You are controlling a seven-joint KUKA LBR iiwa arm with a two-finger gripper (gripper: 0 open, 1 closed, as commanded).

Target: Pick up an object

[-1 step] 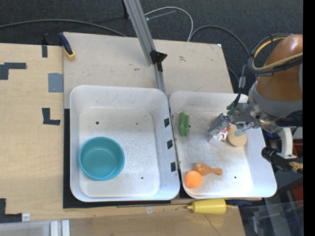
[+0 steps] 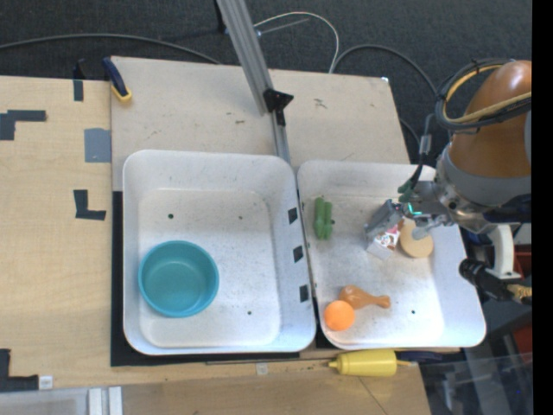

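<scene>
The pincer point(image 2: 399, 217) hangs low in the right bin point(image 2: 449, 318), near that bin's far right corner; whether it is released or clenched cannot be told. Just beside it lie a small white-and-red packet point(image 2: 385, 240) and a tan round block point(image 2: 418, 245), touching each other. Toward the bin's near edge lie an orange ball point(image 2: 340, 316) and a tan drumstick-shaped toy point(image 2: 366, 298). A green toy point(image 2: 323, 217) lies by the bin's left wall. The left bin point(image 2: 138, 180) holds a teal bowl point(image 2: 179, 277) in its near left corner. A yellow bottle point(image 2: 369, 363) lies on the worktop's near edge.
</scene>
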